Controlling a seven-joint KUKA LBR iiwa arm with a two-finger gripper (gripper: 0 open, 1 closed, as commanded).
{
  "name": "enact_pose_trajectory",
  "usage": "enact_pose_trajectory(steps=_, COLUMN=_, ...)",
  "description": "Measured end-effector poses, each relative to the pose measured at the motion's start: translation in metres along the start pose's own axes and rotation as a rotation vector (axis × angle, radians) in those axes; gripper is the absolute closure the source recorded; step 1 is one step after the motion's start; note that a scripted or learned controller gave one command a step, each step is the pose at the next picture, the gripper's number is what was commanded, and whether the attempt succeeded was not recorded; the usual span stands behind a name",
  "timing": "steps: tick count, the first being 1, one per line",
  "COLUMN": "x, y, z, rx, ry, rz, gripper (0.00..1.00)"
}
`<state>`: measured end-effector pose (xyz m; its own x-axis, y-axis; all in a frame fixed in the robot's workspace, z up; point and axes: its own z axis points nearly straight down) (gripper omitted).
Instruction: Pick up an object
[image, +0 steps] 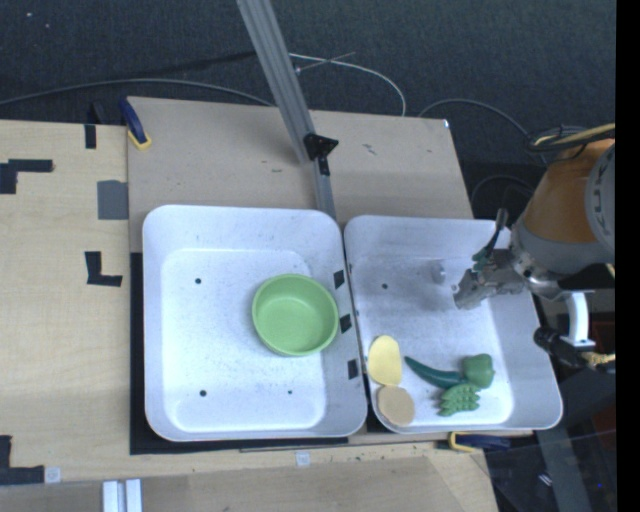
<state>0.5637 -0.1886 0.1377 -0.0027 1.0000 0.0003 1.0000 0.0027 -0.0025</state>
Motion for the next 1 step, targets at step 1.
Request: enact_pose_trajectory(steps=1, x=0.0077, y=0.0056, z=-0.0592, rx=-0.007, ry=-0.002, rz=0.000, gripper=1.00)
